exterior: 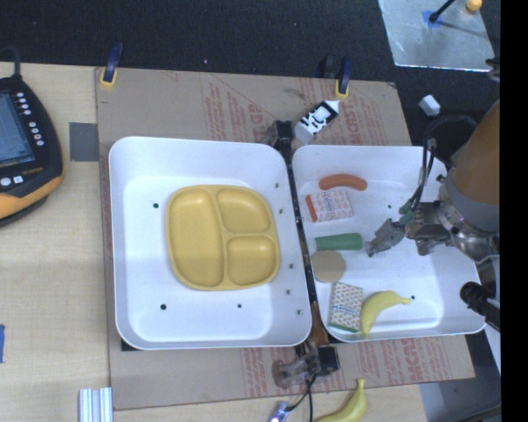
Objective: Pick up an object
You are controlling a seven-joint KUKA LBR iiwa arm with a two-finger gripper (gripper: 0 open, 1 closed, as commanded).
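Camera view: gripper (380, 240), fingers spread and holding nothing, hovers just right of the green block (338, 242).

Red print on cardboard sheet (246, 90), too blurred to read

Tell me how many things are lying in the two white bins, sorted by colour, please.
Yellow: 2, the divided plate in the left bin and the banana in the right bin.
Orange: 1, the sausage.
Green: 1, the stick.
Tan: 1, the round piece.
Printed packets: 2, the red-and-white packet and the pale packet.
Total: 7.
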